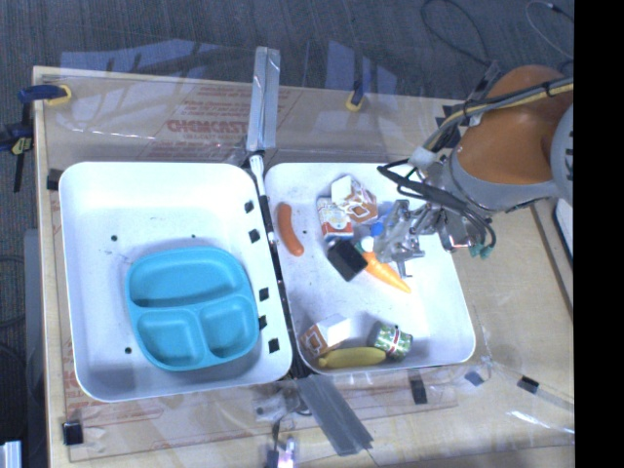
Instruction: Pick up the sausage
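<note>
**Sausage at the right bin's left wall**

A blue tray [190, 305] sits in the left bin [88, 261]. The sausage [290, 229] lies apart from my gripper [400, 245] — which hovers above the carrot [387, 274], its finger gap unreadable.

Grey robot arm [507, 154] with an orange band reaches in from the right, its gripper [398, 247] pointing down over the right bin [444, 300].
</note>
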Motion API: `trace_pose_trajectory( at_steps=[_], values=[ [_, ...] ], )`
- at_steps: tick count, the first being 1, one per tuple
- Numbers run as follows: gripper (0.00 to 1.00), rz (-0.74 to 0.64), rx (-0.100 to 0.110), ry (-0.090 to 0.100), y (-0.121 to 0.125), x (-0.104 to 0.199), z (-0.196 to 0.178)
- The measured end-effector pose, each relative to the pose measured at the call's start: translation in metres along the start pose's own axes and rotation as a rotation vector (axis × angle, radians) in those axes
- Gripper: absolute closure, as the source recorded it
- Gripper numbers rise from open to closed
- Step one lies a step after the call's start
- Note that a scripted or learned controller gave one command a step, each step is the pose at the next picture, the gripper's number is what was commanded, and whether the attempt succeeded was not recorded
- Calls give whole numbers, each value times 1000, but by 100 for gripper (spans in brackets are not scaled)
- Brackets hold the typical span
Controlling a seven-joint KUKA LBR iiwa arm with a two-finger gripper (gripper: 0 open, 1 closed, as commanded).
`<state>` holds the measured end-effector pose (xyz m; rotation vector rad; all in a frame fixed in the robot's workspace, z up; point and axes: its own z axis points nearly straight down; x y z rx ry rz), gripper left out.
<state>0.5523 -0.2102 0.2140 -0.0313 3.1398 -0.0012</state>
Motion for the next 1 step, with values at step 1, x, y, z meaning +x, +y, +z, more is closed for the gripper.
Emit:
trace_pose_trajectory(
  at_steps=[1],
  values=[
    [100,536,0,4,1,60,4]
  ],
)
